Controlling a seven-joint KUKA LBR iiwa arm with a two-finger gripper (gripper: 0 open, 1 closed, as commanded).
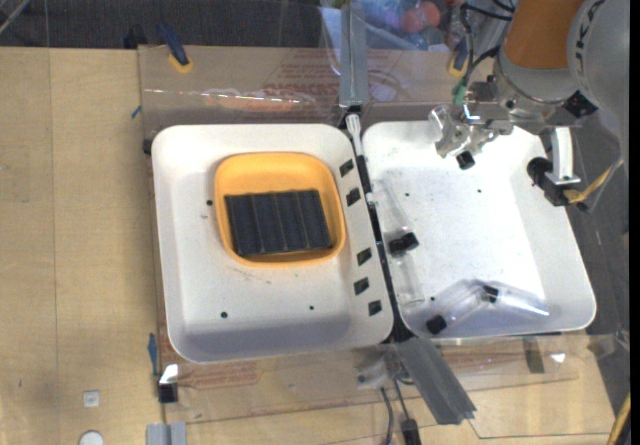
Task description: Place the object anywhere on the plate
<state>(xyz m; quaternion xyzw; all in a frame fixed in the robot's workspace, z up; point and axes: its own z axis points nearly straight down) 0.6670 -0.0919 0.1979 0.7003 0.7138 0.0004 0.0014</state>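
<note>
Two bins face you: the left bin (180,233) carries the orange plate (279,169) with a dark ridged block (278,222) lying on it, while the gripper (462,138) hovers over the right bin (520,233), fingers apart, gripping nothing.

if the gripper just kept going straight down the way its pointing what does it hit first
Most likely the bare floor of the right bin. The gripper hangs over that bin's upper part, nothing showing under it, though depth is hard to judge from this slanted view.
</note>
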